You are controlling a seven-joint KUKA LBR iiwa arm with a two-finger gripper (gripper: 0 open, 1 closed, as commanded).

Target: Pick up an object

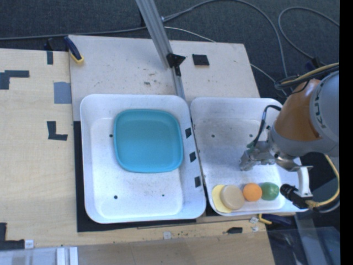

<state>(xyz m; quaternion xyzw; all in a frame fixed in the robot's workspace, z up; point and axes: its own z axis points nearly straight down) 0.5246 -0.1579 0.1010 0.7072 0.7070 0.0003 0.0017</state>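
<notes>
Nearby we log orange ball (252, 192), green ball (269, 190), tan disc (232, 197) along right bin (220, 126) front wall; teal plate (148, 140) in left bin (99, 203); fingers (246, 162) state: cannot tell.

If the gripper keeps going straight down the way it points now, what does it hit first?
Most likely the bare white floor of the right bin. The gripper points down just above the round orange ball and the tan disc; it looks clear of both, though depth is hard to judge.

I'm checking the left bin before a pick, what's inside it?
The left bin holds one teal square plate, lying flat toward the bin's far side. Nothing sits on the plate. Whatever lies beneath it is covered and can't be seen.
</notes>
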